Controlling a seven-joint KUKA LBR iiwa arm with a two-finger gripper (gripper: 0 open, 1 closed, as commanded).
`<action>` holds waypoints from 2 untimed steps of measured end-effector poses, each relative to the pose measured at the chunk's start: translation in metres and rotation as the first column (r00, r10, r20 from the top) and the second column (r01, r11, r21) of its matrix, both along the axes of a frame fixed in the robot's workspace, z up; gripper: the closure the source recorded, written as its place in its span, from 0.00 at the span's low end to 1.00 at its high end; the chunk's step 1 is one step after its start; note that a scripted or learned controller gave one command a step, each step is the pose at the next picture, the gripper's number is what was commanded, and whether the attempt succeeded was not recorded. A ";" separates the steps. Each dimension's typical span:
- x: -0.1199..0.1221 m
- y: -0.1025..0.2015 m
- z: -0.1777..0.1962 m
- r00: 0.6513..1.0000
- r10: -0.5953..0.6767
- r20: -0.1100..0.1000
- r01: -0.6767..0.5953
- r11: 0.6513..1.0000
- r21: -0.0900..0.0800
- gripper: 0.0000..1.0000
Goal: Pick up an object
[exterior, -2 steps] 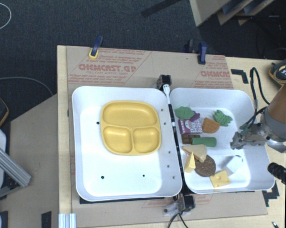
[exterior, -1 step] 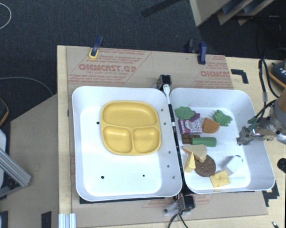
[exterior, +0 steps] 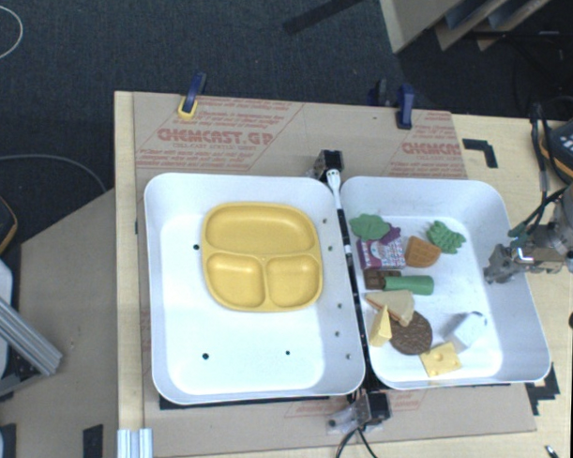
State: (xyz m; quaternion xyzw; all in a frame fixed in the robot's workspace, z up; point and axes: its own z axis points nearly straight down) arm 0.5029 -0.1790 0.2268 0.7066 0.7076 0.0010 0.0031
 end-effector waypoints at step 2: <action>0.078 0.071 -0.016 1.000 0.004 -0.001 -0.004 1.000 0.002 1.00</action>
